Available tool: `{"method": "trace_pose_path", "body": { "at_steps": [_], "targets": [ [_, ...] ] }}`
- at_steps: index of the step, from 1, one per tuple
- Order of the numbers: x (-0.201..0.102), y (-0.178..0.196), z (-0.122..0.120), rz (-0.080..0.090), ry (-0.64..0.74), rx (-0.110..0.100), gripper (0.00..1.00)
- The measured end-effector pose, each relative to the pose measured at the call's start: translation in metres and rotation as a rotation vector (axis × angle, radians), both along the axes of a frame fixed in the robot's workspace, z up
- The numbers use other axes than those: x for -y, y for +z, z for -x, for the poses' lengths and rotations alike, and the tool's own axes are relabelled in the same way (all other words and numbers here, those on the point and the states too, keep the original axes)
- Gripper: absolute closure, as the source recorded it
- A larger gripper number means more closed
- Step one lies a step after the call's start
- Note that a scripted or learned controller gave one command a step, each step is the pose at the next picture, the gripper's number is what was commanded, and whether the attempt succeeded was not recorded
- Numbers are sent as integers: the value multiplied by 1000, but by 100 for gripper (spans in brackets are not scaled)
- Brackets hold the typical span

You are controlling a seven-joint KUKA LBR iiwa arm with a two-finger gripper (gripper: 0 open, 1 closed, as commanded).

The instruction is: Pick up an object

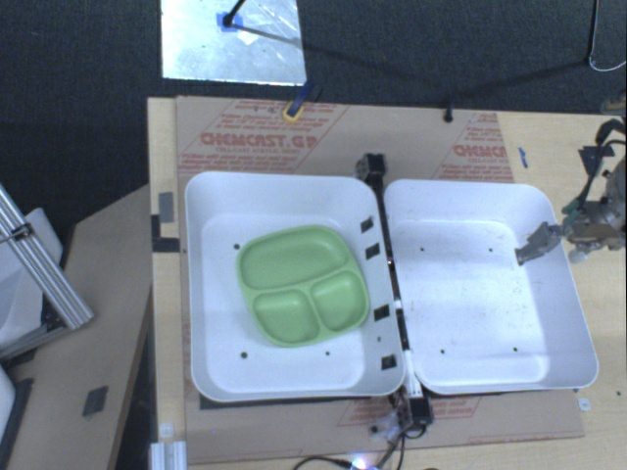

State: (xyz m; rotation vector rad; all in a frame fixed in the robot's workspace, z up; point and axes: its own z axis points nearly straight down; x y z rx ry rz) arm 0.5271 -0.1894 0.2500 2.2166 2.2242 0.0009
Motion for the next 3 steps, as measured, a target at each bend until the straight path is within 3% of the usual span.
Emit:
{"method": "trace_pose_path", "body": {
  "at_steps": [3],
  "targets": [
    [-2, -167, -7, -2, -2, -5, 0]
  ]
}}
